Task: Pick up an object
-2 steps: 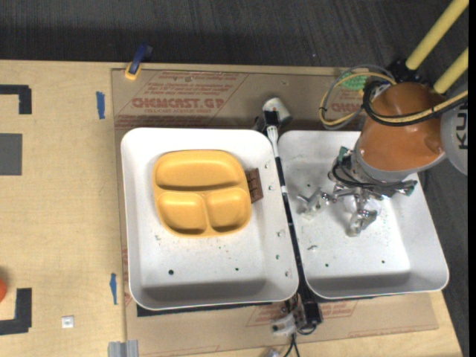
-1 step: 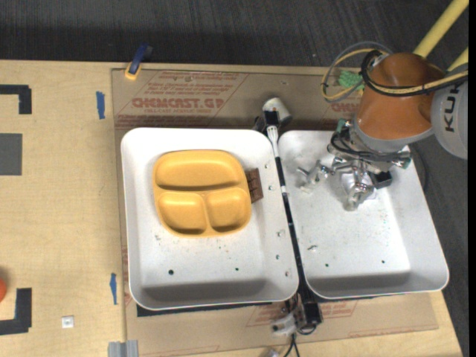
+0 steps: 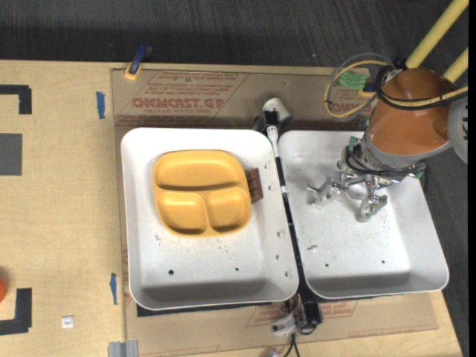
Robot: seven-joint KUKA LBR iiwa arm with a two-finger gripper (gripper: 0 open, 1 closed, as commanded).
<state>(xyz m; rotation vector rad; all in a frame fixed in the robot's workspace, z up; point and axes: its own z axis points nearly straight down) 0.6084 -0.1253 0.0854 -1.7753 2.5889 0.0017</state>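
The arm (image 3: 407,117) has a big round orange part, smooth and a bit shiny, like a fat cup turned over. Next to it, a small piece of pale grey shell peeks out. A dark ring sits under the orange part. Thin black and yellow cables curl in loops beside it, and one loop goes past a little green plug (image 3: 352,82). Below the ring is the gripper (image 3: 355,192). It is made of bare silver metal, with thin, shiny, bent pieces that stick out like little legs.
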